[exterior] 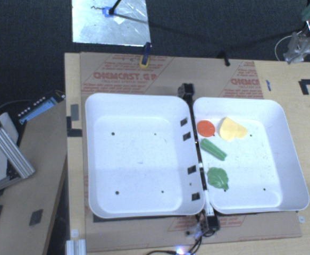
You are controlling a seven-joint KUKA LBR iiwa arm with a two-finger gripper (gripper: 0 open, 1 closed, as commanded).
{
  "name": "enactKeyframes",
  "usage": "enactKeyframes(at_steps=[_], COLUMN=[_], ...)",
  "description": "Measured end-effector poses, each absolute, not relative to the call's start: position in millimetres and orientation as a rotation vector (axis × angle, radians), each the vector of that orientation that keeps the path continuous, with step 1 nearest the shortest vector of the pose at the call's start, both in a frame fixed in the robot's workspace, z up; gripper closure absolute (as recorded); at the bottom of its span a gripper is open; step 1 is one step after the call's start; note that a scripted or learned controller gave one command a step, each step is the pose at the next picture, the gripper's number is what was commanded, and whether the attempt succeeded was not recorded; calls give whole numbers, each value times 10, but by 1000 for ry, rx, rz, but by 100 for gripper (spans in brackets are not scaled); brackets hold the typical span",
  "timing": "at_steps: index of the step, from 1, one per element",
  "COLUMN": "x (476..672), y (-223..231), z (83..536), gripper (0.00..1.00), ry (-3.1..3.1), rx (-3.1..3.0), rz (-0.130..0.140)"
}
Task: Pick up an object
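The right white bin holds several small objects near its left side. An orange-red round piece lies beside a yellow piece. Below them lies a long green piece, slanted. A darker green leafy piece sits lower, near the divider between the bins.
The left white bin stands beside the right one on a cardboard sheet. A silver foil square lies on the dark floor at the back. A metal frame stands at the left edge. Cables run at the top right.
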State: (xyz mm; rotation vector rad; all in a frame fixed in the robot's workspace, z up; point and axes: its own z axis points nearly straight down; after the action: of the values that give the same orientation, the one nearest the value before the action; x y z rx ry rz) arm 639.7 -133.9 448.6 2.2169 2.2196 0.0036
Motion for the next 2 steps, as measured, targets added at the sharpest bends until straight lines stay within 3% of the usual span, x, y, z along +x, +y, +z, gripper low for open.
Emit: enactKeyframes(at_steps=[2], x=[6231], y=[-1560], z=[4752], gripper=[100], ry=[2220], rx=[2216], rz=[3])
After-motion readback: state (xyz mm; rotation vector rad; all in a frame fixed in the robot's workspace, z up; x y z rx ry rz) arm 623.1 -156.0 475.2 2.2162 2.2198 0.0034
